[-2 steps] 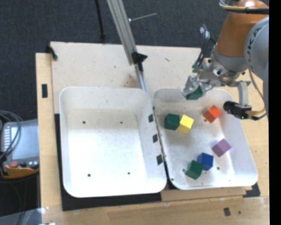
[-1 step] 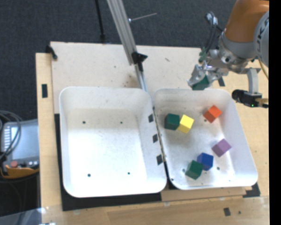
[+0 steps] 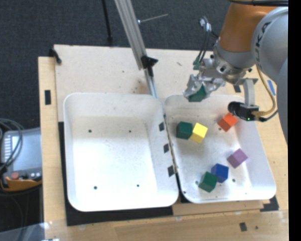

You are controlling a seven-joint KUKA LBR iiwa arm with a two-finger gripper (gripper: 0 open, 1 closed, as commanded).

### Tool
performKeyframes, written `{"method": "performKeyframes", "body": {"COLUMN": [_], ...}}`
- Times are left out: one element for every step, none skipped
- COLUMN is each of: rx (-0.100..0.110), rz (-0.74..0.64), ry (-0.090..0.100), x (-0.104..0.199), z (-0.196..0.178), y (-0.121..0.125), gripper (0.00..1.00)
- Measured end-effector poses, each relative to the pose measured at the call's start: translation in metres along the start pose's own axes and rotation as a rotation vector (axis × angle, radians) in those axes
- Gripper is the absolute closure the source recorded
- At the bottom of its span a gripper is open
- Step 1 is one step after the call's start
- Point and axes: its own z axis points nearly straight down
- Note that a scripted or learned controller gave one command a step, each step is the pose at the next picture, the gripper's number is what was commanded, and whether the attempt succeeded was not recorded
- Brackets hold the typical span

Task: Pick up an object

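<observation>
The grey arm (image 3: 251,29) hangs its hand (image 3: 198,92) low, fingers clamped on something

Place: robotics lab or test cell.
Bench: plain board top (image 3: 105,69) bearing two shallow white bins (image 3: 115,149).
Arm: grey industrial robot with orange band (image 3: 243,19).
Contents: small coloured test cubes (image 3: 199,132).
Fixtures: slanted aluminium rail (image 3: 133,29); handheld control pendant (image 3: 17,159), cables at left.
Floor: dark carpet (image 3: 40,14).

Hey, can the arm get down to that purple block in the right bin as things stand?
Probably yes: the purple block lies apart from its neighbours with open space above, though the tool seems occupied by a green block.
</observation>
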Motion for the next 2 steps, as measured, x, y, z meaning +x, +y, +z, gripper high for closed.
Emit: {"method": "performKeyframes", "body": {"rx": [0.000, 0.000], "rz": [0.000, -0.001], "ry": [0.000, 0.002], "x": [0.048, 0.091], "z": [0.013, 0.008], "y": [-0.008, -0.025], "gripper": [1.00, 1.00]}}
